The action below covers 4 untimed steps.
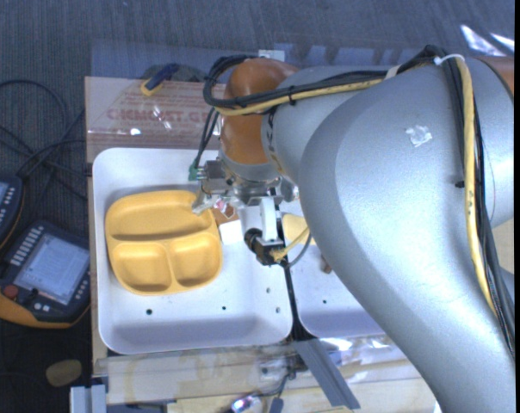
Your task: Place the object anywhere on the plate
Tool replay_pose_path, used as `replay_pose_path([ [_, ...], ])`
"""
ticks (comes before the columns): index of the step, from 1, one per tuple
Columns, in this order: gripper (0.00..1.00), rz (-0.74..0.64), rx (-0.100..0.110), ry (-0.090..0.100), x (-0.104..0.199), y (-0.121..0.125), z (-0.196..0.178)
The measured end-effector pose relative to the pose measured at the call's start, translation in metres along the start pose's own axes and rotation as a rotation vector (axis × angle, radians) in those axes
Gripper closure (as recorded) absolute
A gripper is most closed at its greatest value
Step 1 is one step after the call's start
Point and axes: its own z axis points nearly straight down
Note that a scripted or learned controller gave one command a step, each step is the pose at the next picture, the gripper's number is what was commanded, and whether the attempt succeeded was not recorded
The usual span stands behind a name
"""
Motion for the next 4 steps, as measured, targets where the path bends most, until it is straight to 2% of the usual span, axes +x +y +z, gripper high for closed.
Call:
replay_pose_path([
  [2, 1.00, -0.048, 0.007, -0.005, 0.0031, -0.0079, 0.0012],
  [3, 1.00, -0.056, -0.002, -0.004, 0.0043, -0.0060, 0.0004],
  [4, 1.00, -0.098, 0.007, -0.003, 0.0045, -0.0081, 0.0010],
])
